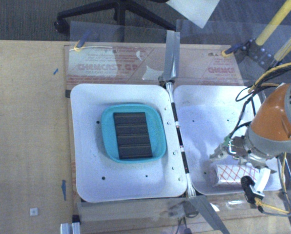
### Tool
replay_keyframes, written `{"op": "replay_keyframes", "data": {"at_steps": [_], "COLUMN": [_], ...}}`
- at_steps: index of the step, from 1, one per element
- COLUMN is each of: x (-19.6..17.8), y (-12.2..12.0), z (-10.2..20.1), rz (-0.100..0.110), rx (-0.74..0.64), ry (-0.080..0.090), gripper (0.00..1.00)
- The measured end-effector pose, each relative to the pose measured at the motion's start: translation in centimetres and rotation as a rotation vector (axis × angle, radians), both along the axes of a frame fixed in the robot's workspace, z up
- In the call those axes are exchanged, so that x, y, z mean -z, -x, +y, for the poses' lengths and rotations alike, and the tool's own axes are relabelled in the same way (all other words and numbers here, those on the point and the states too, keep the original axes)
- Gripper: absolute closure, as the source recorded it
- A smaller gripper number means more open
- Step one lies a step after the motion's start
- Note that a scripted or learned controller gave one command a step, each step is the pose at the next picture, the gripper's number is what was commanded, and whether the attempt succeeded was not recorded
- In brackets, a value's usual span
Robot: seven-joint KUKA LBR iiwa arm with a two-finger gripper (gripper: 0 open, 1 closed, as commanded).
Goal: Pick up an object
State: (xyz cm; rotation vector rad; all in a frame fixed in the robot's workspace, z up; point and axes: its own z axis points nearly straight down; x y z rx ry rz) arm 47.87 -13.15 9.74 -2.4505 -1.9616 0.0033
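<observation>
White box w/ red lattice print [232, 173], lying flat in right bin's [204, 112] near corner, prob. partly hidden.

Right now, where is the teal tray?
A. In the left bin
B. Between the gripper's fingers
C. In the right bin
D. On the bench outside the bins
A: the teal tray lies flat in the middle of the left bin, away from the arm.
</observation>
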Motion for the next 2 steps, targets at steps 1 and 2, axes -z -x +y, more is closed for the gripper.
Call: {"op": "replay_keyframes", "data": {"at_steps": [1, 2], "x": [-7.5, 0.8], "y": [-1.2, -0.1], "z": [-1.6, 2.2], "rz": [-0.002, -0.005], "rx": [0.023, -0.121], "ry": [0.001, 0.001], "gripper": [0.00, 0.00]}}
